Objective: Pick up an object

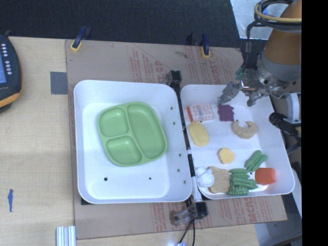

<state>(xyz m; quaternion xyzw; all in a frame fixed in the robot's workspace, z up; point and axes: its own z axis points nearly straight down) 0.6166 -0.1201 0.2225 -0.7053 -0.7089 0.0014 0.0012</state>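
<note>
hand [240,97] spread at upper right of frame, hovering over right bin [279,137], purple piece [226,112] just below, nothing between its fingers

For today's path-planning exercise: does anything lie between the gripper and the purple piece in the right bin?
Nothing visible does. The gripper hangs open just above and right of the purple piece, with bare bin floor between. The small carton sits to its left, the croissant to its lower right.
</note>
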